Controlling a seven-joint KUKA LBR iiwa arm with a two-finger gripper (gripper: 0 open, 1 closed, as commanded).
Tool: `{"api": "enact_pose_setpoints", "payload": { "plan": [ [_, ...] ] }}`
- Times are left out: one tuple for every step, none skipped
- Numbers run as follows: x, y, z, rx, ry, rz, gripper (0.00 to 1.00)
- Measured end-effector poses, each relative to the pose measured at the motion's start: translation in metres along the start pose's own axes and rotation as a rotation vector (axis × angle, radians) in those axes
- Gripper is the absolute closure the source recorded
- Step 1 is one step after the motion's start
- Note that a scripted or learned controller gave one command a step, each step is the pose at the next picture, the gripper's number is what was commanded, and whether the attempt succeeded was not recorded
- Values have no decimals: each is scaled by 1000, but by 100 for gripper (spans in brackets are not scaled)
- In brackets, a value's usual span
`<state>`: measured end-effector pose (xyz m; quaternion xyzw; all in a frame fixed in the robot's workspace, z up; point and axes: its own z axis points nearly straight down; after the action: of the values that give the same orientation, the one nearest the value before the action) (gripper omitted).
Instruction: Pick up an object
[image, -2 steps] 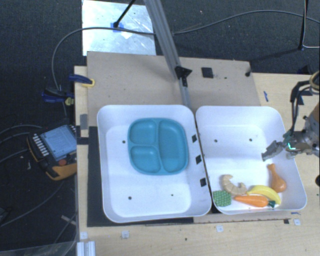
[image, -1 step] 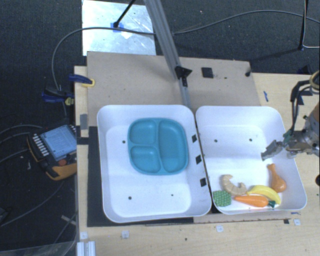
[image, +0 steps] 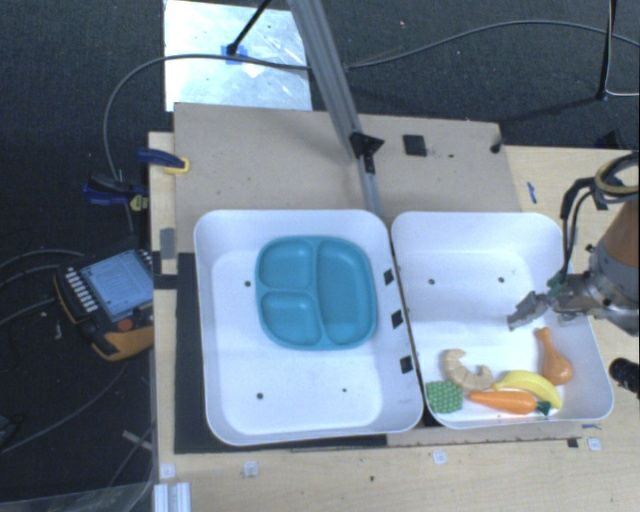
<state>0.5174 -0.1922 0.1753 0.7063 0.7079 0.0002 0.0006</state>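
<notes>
Several toy foods lie along the front of the right bin (image: 470, 250): a brown drumstick (image: 554, 358), a yellow banana (image: 528, 381), an orange carrot (image: 503, 402), a beige curled piece (image: 464, 370) and a small green piece (image: 444, 397). My gripper (image: 526, 311) hangs over the right side of this bin, just above and left of the drumstick's thin end. Nothing shows in its grasp. The arm's orange band sits at the right edge of the view.
The left bin (image: 225, 300) holds a blue divided plate (image: 316, 292). A grey pole (image: 335, 90) slants down to the back where the bins meet. Cables, clamps and a handheld device (image: 108, 298) lie off the bench to the left.
</notes>
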Motion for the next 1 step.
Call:
{"api": "enact_pose_setpoints", "payload": {
  "plan": [
    [4,-2,60,1,1,2,0]
  ]
}}
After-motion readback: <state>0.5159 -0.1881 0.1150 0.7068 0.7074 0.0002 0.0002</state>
